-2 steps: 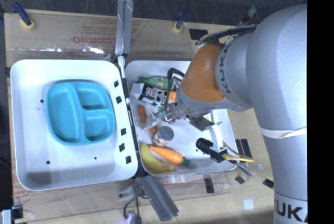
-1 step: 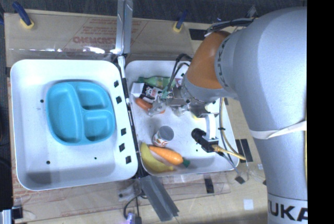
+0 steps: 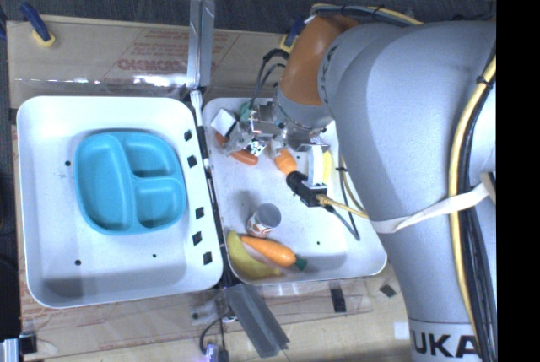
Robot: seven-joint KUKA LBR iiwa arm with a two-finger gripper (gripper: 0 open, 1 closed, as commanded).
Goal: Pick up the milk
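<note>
In the right bin (image 3: 359,255), a small white carton with a red patch, which I take for the milk (image 3: 224,123), lies in the far left corner. My gripper (image 3: 256,131) hangs low over the bin's far end, just right of the carton and very close to it. Whether it touches the carton is unclear. The wrist and the big grey arm cover the bin's right side.
Two orange carrot-like pieces (image 3: 245,156) (image 3: 285,159) lie just below the gripper. A small can (image 3: 263,219) stands mid-bin, with a banana (image 3: 246,264) and a carrot (image 3: 268,251) at the near edge. The left bin (image 3: 42,267) holds a blue divided tray (image 3: 131,181).
</note>
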